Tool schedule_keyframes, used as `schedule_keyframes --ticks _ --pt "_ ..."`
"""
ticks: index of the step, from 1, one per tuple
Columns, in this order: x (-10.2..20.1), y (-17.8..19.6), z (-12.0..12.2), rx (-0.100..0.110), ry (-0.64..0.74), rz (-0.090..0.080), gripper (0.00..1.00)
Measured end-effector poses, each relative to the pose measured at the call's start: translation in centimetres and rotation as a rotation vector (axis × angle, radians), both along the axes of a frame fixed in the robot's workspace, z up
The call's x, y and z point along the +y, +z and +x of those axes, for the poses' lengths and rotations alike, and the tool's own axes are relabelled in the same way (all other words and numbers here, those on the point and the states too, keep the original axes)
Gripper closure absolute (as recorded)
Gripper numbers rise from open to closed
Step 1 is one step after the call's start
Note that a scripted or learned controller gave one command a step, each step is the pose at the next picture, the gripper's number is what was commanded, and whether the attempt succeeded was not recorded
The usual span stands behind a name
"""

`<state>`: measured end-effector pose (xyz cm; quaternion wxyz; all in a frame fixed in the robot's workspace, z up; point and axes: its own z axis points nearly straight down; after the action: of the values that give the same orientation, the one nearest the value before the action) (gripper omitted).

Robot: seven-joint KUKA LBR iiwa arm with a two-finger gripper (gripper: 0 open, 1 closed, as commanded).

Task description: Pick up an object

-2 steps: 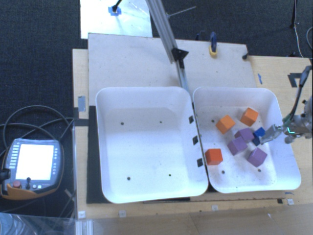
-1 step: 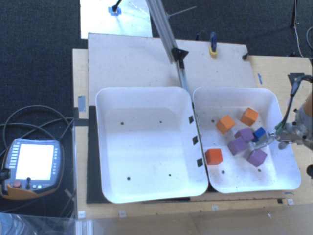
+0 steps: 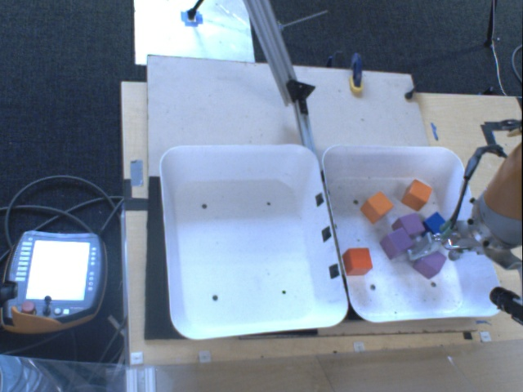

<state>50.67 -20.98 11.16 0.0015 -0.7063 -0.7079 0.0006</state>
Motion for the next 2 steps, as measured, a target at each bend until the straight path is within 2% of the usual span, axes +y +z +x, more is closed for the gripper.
schedule_keyframes --ticks 1,2 --pt "0.0 -2.2 0.0 -0.002 0.001 -0.001 0.00" --pt "0.0 -1.1 0.1 -0.005 0.002 -0.002 1.00"
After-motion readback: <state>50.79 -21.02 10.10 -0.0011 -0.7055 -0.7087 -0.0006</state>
